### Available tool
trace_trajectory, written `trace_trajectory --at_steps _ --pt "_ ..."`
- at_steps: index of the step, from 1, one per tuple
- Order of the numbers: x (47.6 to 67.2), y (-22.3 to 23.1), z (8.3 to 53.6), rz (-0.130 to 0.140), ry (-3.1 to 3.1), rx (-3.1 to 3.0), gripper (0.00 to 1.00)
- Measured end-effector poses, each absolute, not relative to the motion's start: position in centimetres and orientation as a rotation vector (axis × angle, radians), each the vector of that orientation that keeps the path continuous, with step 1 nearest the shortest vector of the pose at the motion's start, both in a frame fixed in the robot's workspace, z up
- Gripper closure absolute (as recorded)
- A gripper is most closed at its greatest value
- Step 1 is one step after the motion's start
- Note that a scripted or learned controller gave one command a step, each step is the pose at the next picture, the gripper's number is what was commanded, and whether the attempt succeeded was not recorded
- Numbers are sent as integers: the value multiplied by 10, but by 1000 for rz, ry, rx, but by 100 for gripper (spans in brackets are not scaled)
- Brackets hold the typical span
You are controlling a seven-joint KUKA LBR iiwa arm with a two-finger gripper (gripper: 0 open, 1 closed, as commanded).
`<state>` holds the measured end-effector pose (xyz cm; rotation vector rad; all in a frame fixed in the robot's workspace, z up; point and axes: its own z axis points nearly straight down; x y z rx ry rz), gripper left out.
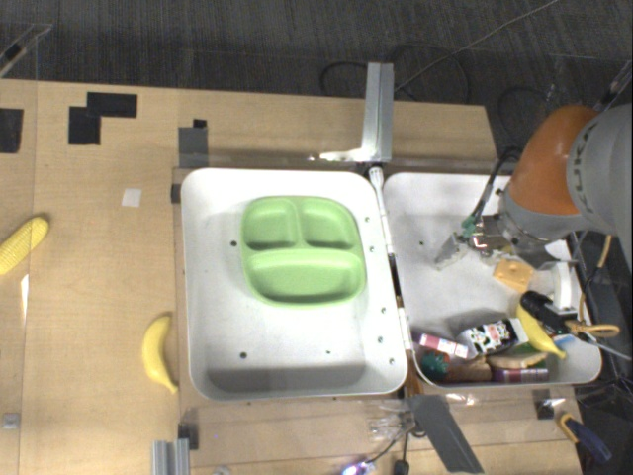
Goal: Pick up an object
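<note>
Fingers of the gripper [447, 255] are seen only as one grey wedge slanting down towards the bare white floor of the right bin [425, 206]; whether they are parted or closed cannot be told, and nothing is seen caught between them. The step in hand is judged to be the approach, with no object yet taken. Nearest the camera, along the front wall of that bin, the likeliest targets are heaped together: a yellow banana [536, 329], a small printed box [489, 336], a pink-ended packet [441, 345] and a brown lump [469, 370], all touching or just beside one another. Slightly farther back, a tan block [512, 273] lies near the gripper, on its right. For the next move, the gripper would need to be shifted over one of these things and lowered squarely, since only bare floor is met beneath it now. In the left bin [213, 295] a green divided plate [302, 247] is set. On the surface [89, 305] beyond, a second banana [158, 352] and a corn cob [22, 243] are left well apart.
</note>
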<state>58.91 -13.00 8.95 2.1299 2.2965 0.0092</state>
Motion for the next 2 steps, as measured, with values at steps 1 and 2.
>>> trace_trajectory --at_steps 1,2 --pt "597 -204 89 11 2175 2256 0" --pt "572 -169 90 11 2132 2294 0"
